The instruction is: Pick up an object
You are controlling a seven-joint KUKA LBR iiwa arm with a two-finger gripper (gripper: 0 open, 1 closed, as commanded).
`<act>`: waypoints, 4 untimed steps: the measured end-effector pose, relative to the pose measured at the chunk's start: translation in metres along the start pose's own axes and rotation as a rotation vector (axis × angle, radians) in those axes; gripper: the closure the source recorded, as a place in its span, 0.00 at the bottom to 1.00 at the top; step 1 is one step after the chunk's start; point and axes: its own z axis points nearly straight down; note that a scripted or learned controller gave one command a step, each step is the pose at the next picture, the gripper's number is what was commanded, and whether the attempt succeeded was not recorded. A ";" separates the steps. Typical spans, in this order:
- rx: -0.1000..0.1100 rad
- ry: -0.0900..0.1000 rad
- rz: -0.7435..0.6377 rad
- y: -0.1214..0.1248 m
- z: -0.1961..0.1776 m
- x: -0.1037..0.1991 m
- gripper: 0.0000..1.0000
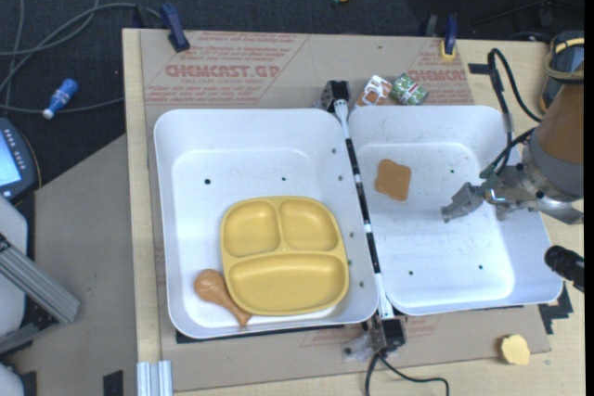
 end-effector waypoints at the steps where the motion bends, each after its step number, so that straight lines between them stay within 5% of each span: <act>1: -0.004 0.000 -0.006 0.056 0.040 0.037 0.00; 2: -0.003 0.000 -0.003 0.103 0.112 0.048 0.00; 3: -0.009 -0.001 -0.001 0.104 0.096 0.047 1.00; 4: -0.008 -0.001 -0.001 0.103 0.097 0.047 0.00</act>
